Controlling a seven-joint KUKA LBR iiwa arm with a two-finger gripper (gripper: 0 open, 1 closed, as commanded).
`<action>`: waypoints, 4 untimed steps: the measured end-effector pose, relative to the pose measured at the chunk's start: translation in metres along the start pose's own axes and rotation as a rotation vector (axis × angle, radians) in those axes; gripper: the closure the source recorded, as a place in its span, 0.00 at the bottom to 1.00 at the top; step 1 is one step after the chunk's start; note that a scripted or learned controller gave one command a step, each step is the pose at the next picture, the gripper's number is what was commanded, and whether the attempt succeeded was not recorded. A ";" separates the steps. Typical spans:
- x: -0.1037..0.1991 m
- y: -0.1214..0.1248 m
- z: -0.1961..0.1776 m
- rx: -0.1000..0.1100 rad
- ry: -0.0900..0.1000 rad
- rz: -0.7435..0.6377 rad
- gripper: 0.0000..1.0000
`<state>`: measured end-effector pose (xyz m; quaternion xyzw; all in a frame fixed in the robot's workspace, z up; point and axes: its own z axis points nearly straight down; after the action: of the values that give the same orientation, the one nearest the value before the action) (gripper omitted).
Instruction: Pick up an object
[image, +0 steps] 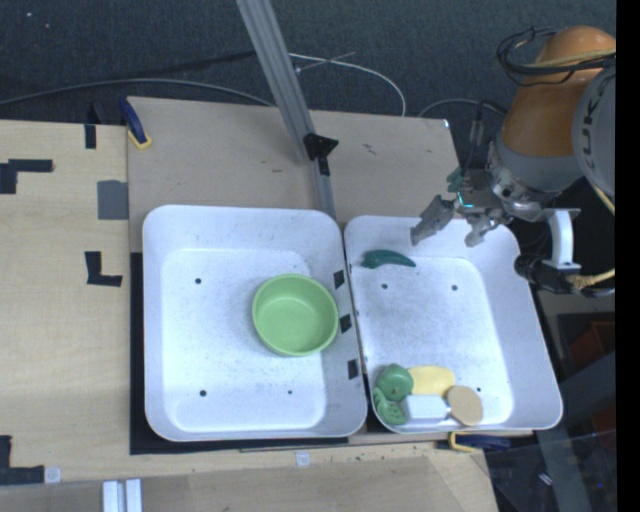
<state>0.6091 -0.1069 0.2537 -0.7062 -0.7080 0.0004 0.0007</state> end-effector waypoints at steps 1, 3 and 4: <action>0.000 0.000 0.000 0.000 0.000 0.000 0.00; 0.003 -0.004 0.109 0.007 0.000 0.001 0.00; 0.004 -0.006 0.164 0.006 -0.001 0.001 0.00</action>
<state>0.6032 -0.1031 0.0899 -0.7065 -0.7077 0.0028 0.0027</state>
